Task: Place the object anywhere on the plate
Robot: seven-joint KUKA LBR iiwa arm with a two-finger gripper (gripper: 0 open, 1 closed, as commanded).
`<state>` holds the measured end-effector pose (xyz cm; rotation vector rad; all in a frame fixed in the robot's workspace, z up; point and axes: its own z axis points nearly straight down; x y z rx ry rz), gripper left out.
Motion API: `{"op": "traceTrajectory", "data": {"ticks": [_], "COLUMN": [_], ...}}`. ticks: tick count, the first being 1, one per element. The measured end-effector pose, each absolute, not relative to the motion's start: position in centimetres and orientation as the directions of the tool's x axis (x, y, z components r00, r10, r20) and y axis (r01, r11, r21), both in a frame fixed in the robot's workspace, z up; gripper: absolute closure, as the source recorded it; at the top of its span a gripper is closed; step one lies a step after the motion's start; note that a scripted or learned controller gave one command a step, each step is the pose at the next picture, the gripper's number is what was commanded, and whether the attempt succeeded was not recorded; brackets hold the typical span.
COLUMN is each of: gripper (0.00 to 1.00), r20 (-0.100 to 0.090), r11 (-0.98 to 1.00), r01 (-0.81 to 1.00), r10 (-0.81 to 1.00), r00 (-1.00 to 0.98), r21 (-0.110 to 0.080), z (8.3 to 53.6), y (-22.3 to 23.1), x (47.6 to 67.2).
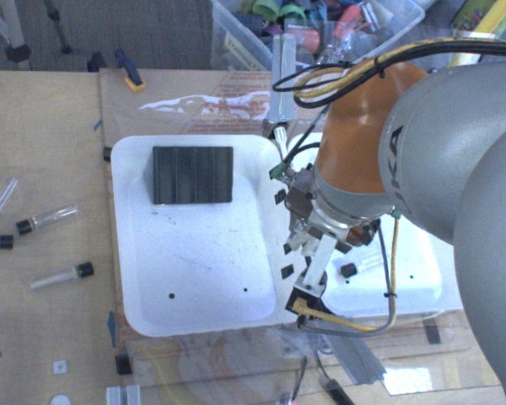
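Observation:
The plate (192,175) is a dark grey ribbed rectangle lying flat in the far part of the left bin (143,310), with nothing on it. My gripper (331,230) hangs below the orange-banded wrist, over the left side of the right bin (422,285) near the wall between the bins. The arm hides most of that bin. A small dark piece (348,270) shows on the right bin's floor just below the wrist. I cannot make out what it is, or whether anything sits between the fingers.
Two tiny dark specks (171,294) mark the left bin's near floor. A clear tub of colourful toys (320,7) stands behind the bins. Several small vials (59,272) lie on the bench at left, and a blue clamp (132,74) at the back.

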<state>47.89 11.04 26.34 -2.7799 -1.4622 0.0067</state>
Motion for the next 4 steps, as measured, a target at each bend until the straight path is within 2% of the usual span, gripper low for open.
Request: {"op": "traceTrajectory", "data": {"ticks": [1, 2, 3, 4], "gripper": [1.00, 1.00, 1.00, 1.00], "r20": [-0.001, 0.003, -0.006, 0.007], "r11": [-0.827, -0.944, -0.881, -0.978], "r01": [0.562, 0.329, 0.473, 0.208], "r10": [0.562, 0.329, 0.473, 0.208], "r00": [0.827, 0.944, 0.881, 0.978], "r21": [0.000, 0.002, -0.002, -0.006], "z": [24.6, 38.4, 21.2, 9.1], "y": [20.4, 22.4, 22.5, 22.5], "x": [47.9, 48.0, 47.8, 48.2]}}
